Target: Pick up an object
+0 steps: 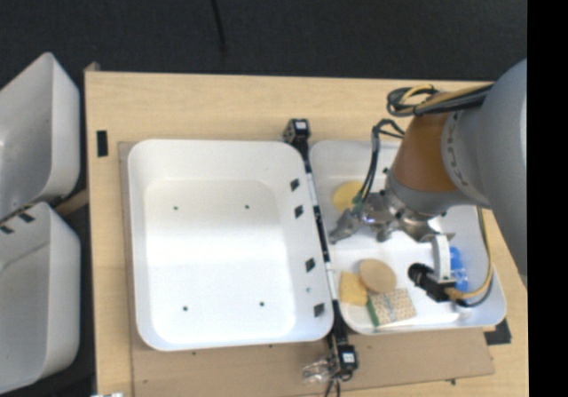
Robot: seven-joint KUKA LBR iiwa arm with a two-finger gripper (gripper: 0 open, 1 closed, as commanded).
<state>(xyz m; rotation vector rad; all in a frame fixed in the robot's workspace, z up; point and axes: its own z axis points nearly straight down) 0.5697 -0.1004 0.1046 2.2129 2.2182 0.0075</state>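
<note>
Grey arm [484, 142] over right bin [330, 164]; round tan disc [377, 276], speckled square pad [391, 306].

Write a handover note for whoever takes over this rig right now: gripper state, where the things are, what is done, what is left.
Gripper: low in the right bin, near its left wall; grip state unclear.
Things: all in the right bin. Yellow piece lies just behind the gripper. Tan disc, yellow pad and speckled square are bunched at the front.
Done: nothing visibly lifted.
Left: grasp one thing and raise it.
</note>
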